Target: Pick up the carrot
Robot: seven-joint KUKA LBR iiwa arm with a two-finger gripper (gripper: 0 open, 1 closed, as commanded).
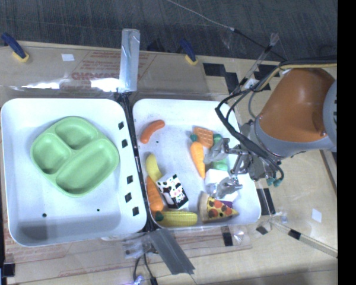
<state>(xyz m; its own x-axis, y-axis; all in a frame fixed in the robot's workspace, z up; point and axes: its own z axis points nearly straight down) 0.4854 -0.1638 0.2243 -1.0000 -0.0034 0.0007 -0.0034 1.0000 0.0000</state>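
The carrot [197,158] is orange with a green top and lies lengthwise in the middle of the right bin [166,108]. My gripper [221,170] reaches in from the right and hovers low over the bin's right side, just right of the carrot. Its metal fingers [216,153] stand open, one by the carrot's right flank and the other near the pizza slice [217,209]. A small white and green piece [216,176] lies under the gap between them. The carrot is not between the fingers.
The right bin also holds a sausage [152,130], a waffle-like orange piece [203,135], a banana [152,166], a second orange vegetable [154,195], a cow-patterned carton [173,190] and a corn cob [178,219]. A green divided plate [75,154] sits in the left bin [24,218].
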